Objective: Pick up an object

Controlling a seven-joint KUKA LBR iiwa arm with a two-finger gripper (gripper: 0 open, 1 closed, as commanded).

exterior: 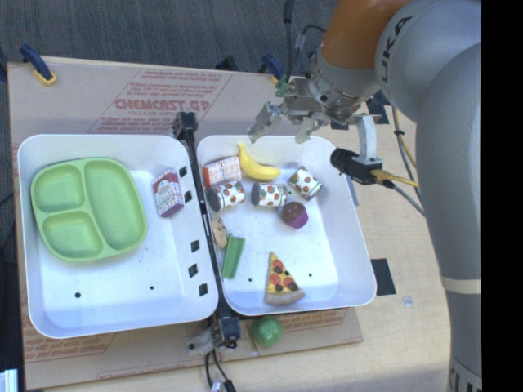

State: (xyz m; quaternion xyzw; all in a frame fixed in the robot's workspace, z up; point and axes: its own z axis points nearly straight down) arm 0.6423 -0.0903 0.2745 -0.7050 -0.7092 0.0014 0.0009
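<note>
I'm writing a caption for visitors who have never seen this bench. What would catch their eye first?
Likely the big grey arm with its orange band, reaching in from the right, its gripper with fingers spread above the right bin's far edge. Next, the toy food scattered in that bin: a yellow banana and a pizza slice. Then the green divided plate in the left bin.

Two white bins (49, 300); three spotted cans (227, 194); one banana (257, 167); one pizza slice (282, 280).

A worktop (384, 243) covered by a cardboard sheet (122, 96) with red print carries two shallow white bins, the left bin (49, 317) and right bin (347, 260) touching at the middle; a green ball (265, 331) rests by the near edge.
</note>
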